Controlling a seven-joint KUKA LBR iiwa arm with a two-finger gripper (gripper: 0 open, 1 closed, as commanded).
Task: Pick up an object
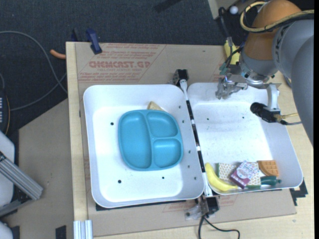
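Note:
My gripper (227, 90) hangs over the back left corner of the right bin (234, 133), with nothing visible in it. The loose objects lie far from it, along that bin's front edge: a yellow banana (218, 181), a pink and white packet (244, 173), an orange waffle-like piece (268, 168) and a green-handled item (267, 182). A tan patterned piece (226, 169) sits between the banana and the packet.
The left bin (92, 133) holds a blue divided plate (149, 138) with a small tan piece (155, 105) just behind it. A black divider rail (192, 128) runs between the bins. The grey arm (294, 39) comes in over the right bin's back right.

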